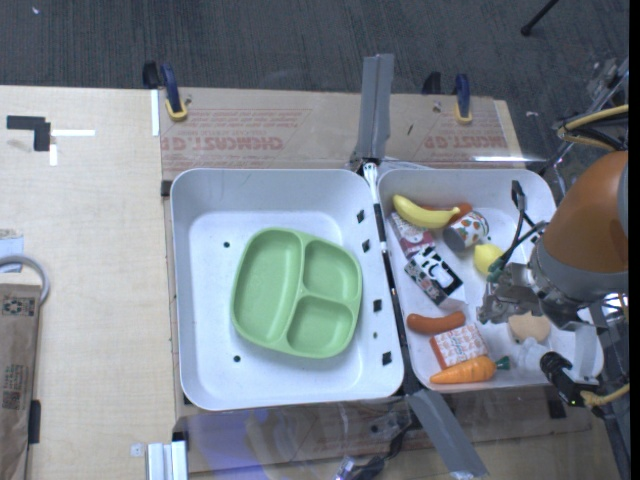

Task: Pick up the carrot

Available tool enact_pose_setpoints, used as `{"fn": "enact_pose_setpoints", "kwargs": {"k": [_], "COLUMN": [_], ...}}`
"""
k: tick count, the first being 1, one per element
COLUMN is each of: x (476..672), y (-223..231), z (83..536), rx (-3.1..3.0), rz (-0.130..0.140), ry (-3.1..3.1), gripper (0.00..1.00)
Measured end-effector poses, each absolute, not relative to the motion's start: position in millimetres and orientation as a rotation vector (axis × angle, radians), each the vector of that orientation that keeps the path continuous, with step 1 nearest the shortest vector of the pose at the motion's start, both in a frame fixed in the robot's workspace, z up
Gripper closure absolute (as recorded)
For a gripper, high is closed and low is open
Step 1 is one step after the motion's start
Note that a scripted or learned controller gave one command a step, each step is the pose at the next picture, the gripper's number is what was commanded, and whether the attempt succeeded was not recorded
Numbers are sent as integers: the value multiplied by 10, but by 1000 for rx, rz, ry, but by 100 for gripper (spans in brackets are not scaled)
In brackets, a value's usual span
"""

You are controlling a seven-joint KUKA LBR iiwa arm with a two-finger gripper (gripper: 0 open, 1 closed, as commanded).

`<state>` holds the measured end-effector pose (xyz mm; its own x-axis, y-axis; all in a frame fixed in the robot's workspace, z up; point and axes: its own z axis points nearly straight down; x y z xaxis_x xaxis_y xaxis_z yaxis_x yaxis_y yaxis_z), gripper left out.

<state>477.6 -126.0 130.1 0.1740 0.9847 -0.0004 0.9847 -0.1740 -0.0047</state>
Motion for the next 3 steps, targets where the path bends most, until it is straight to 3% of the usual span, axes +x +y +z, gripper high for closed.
{"fn": "enact_pose_setpoints", "kwargs": {"k": [1,2,3], "x": [4777,4943,5053], "y": [-338,-172,-955], "z": [1906,1902,2434], "rx": [-2942,-2964,-2707], "rz": [6,10,7], "ry": [-1102,-1041,-1593], "gripper": [100,100,100]}}
